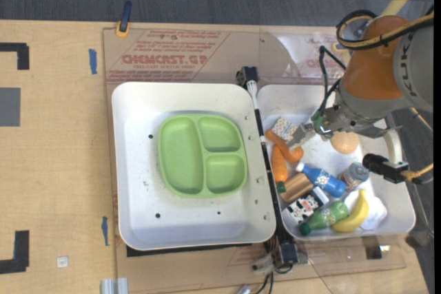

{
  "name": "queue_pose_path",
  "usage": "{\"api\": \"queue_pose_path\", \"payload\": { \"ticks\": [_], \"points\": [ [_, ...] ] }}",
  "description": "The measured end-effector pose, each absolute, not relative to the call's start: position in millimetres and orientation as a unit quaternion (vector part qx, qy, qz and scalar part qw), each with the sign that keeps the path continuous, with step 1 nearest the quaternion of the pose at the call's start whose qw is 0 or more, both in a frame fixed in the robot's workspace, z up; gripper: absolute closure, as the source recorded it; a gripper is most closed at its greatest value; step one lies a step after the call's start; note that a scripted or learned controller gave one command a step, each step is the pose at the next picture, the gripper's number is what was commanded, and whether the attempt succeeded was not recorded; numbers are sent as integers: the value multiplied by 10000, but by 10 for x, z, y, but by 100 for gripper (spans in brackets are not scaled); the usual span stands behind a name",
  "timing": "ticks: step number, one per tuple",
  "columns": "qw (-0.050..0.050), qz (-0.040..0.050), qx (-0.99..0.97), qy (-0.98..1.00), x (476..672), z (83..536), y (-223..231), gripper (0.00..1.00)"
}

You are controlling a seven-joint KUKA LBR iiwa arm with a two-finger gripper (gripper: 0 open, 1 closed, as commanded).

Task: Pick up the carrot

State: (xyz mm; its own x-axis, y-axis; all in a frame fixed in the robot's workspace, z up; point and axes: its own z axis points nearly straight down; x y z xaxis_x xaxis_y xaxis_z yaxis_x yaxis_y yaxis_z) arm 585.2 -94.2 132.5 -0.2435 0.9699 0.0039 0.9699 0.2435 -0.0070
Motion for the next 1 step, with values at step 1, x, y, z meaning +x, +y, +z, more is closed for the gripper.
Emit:
{"api": "queue_pose_path", "payload": {
  "ticks": [1],
  "points": [
    [-20,-13,-6520,-7582,5717,962,-1008,0]
  ]
}}
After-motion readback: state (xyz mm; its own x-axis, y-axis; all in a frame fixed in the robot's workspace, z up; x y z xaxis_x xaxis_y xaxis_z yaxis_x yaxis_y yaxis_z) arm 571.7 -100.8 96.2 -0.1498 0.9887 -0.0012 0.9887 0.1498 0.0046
